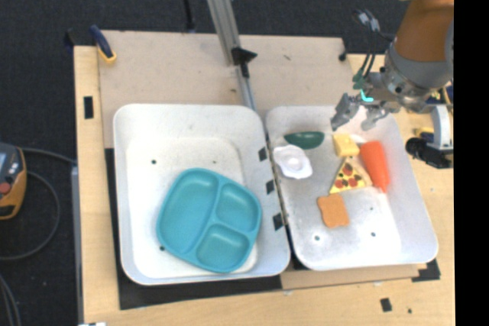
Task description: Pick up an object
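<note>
**Crowded right bin, easy to grab wrong or grab nothing**

Largest first: wooden table [176, 69] carries two shallow white bins. Left white bin [134, 133] holds a big teal sectioned plastic plate [210, 219], well apart from me. Right white bin [397, 229] holds all the small stuff, my likely targets: orange carrot-shaped toy [375, 163], pizza-slice toy with red dots [349, 179], tan toast-like square [334, 211], white crumpled cup-like piece [293, 162], dark green bowl-shaped piece [305, 139], small yellow block [345, 145].

My fingers [357, 113] hang spread apart, gripping nothing, over the bin's far right corner, just above the yellow block.

Risks, as I judge them: block, pizza slice and carrot sit touching or nearly so, so coming down could wedge a finger onto a neighbour and shove things instead of closing round one. Flat pizza and toast would probably slip. Bin wall is near; I could clip it.
</note>
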Controlling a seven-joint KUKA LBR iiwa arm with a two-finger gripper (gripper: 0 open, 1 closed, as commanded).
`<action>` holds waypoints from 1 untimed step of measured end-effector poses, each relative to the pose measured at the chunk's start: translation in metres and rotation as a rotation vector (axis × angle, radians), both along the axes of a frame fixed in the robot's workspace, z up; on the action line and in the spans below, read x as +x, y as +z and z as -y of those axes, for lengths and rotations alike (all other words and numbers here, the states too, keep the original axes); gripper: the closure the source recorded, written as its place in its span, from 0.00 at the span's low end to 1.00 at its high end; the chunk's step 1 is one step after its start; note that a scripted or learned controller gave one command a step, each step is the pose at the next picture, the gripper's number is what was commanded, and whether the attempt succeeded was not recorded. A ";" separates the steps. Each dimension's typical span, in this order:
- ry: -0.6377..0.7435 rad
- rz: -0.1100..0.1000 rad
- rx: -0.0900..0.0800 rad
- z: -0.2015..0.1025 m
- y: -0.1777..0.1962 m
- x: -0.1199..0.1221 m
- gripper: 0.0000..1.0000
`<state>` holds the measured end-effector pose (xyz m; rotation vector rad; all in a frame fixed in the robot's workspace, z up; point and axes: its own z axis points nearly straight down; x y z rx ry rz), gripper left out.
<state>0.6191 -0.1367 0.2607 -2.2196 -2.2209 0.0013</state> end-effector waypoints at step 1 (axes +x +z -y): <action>0.000 0.003 0.000 0.000 0.002 0.001 0.00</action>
